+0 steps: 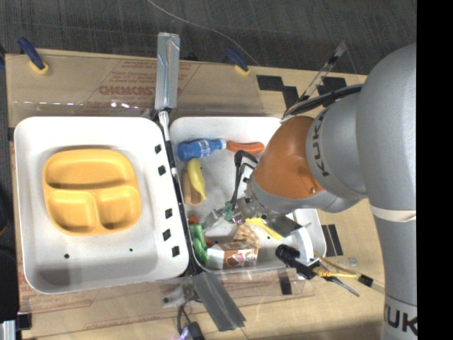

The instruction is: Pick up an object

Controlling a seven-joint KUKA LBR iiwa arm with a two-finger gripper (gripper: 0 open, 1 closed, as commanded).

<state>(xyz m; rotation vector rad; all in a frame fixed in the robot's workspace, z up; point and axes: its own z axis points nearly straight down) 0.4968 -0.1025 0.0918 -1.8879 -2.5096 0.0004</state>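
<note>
The right bin holds a blue bottle at its far left, an orange carrot-like piece beside it, a yellow banana on a tan bun, a green item at the near left and a small printed packet near the front wall. My gripper is low in the middle of this bin, over a cluster of small items beside the packet. The orange wrist band and grey arm cover most of it, so its fingers are hidden.
The left bin carries a yellow divided tray. A metal divider bar rises between the bins at the back. The grey arm covers the right bin's right half. Blue clamps sit on the cardboard edge behind.
</note>
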